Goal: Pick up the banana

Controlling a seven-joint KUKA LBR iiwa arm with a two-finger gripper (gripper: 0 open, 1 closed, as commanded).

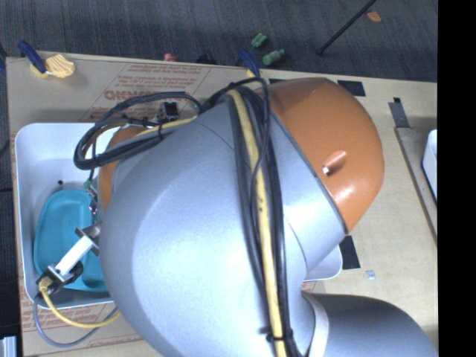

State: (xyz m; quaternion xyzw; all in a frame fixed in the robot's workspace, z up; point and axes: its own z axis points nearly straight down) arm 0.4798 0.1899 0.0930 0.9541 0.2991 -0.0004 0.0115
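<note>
Grey rounded arm (223,229) with orange band, smooth white bin (30,147), possibly a teal dish (56,225) (end effector state unclear)

Robotics lab: big grey arm (223,229) with taped cables (256,199), cardboard-covered worktop (134,76), white bin (26,147), dark carpet floor (111,13).

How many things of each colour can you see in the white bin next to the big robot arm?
Blue: 1, a light blue dish in the left white bin.
Total: 1. The grey and orange arm covers most of the bins, so more things may lie underneath.
</note>
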